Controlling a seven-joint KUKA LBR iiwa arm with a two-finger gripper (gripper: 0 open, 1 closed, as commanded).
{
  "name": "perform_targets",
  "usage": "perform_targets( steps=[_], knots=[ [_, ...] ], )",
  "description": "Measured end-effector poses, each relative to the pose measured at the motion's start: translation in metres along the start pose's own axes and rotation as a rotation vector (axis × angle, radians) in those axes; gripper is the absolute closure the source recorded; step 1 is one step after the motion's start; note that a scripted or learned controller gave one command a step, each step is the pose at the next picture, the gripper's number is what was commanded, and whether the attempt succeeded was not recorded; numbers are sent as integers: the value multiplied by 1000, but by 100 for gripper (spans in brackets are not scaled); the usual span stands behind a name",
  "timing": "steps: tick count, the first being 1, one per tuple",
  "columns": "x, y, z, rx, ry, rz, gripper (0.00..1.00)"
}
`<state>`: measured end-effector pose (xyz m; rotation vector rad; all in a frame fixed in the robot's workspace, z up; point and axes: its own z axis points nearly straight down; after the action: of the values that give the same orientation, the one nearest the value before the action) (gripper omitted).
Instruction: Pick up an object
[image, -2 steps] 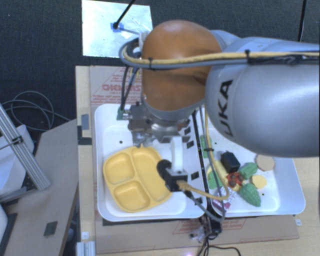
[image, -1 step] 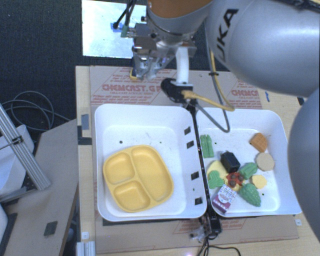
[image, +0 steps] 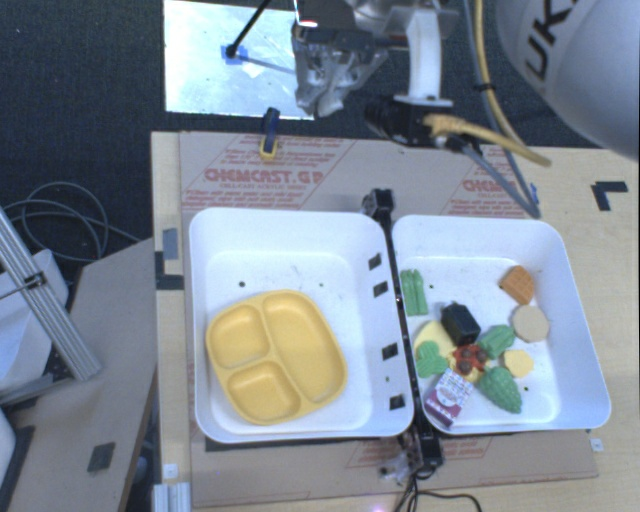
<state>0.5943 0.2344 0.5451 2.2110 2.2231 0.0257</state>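
The right bin (image: 570, 300) holds several small toy foods in a cluster: a green bean bundle (image: 413, 292), a black block (image: 460, 322), an orange cracker (image: 517, 284), a beige round biscuit (image: 529, 323), a green bumpy pickle (image: 500, 390) and a purple-white packet (image: 449, 395). My gripper (image: 322, 92) hangs high at the top of the view, beyond the far rim of the left bin (image: 300, 235) and far from the foods. Nothing shows beneath it.
A yellow divided plate (image: 275, 355) lies in the left bin. A black divider with clips (image: 392, 300) runs between the bins. A yellow cable (image: 480, 130) and black fitting (image: 400, 120) trail from the arm above the right bin's far edge.
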Motion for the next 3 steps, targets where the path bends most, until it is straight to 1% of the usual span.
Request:
perform_targets(
  steps=[1, 2, 3],
  knots=[
    [0, -67, 24, 17, -6, -1, 100],
    [-70, -110, 6, 14, -6, 9, 100],
    [-66, -108, -4, 11, -5, -1, 100]
  ],
)
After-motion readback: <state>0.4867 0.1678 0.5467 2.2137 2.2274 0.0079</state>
